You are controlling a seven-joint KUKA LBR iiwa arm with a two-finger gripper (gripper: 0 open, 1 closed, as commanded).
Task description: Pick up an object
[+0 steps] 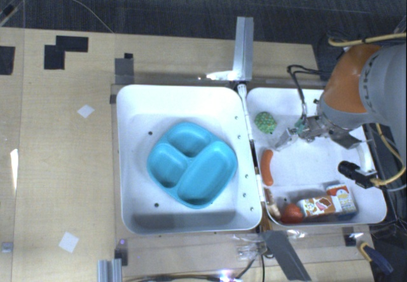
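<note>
Blue comes first on the left: a three-part tray (pixel 192 163) sitting in the middle of the left bin (pixel 133 147), slightly turned, all its hollows bare. Cross the divider and we're into the right bin (pixel 318 166), where the pickable things lie. Near its upper left, a green ball (pixel 266 123), knobbly-looking, resting alone on the white floor. Below it, just by the left wall, an orange-red sausage (pixel 267 167) lying lengthwise. Down along the bottom wall, a red tomato (pixel 292 213) tucked in the corner, and right beside it, touching or nearly so, a juice carton (pixel 327 204) on its side. Now the arm (pixel 362 86), grey with its orange band, coming in from the right above the bin. Its gripper (pixel 289 136) points down and left, tips just right of the ball and above the sausage, close to both. Whether the tips are spread or closed, I can't tell from this angle, and nothing shows plainly between them
</note>
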